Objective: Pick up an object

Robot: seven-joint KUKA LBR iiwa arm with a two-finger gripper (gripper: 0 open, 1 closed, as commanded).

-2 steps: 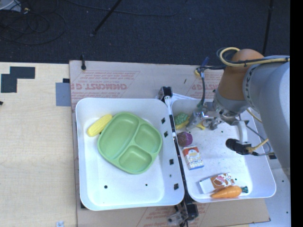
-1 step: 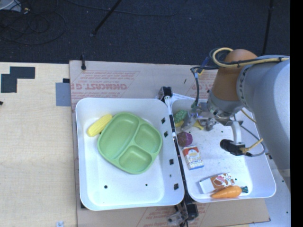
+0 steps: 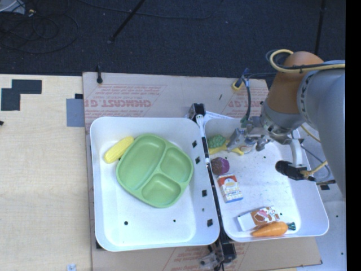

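Note:
In the right bin (image 3: 307, 205), my gripper (image 3: 247, 139) hangs low over the far left corner. Just under and left of it lie a small yellow piece (image 3: 233, 149) and a green bumpy toy (image 3: 216, 142). A purple round toy (image 3: 220, 165) rests a little nearer, close to the divider. Further forward are a red and white carton (image 3: 230, 188), a flat orange and white packet (image 3: 258, 217) and a carrot (image 3: 273, 229). Nothing shows clearly between the gripper's tips.
The left bin (image 3: 141, 230) holds a green divided plate (image 3: 154, 170) and a yellow corn cob (image 3: 118, 149) at its far left. A black clip (image 3: 290, 169) and cables hang from the arm above the right bin's right side. Cardboard lies under both bins.

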